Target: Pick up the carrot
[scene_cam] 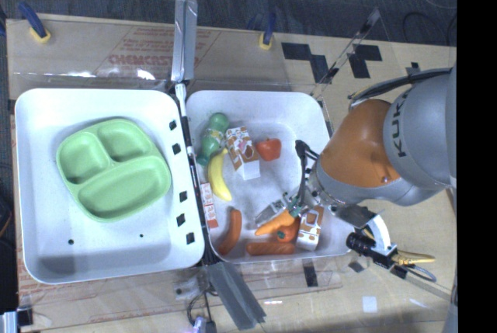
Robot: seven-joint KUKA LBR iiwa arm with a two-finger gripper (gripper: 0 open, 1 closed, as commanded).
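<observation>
Nearest the lens, at the lower rim of the right bin [330, 118], lies a cluster: carrot [278, 227], orange with a green tip, lying across the bin floor; beneath it a longer red-orange vegetable [270, 248] along the bottom wall; just right, touching the carrot's end, a small juice carton [311, 227]; left, a curved brown sausage [230, 230] near the divider. Hand [289, 205]: metallic, set directly above the carrot's upper edge, at or very near contact; whether its fingers stand apart or together cannot be told, and no item is seen between them. Arm [423, 130]: grey, with an orange band [357, 153], entering from the right over the bin's right wall. Upper portion of the same bin: banana [219, 176], upright along the left side; green vegetable [213, 133] above it; second carton [242, 153] beside the banana; red tomato-like item [269, 149] just right of that carton. Left bin [31, 192]: one green divided plate [115, 167], three compartments, resting at centre. Counter [116, 48]: brown board beneath both bins, with blue clamps [35, 22] along its far edge.
</observation>
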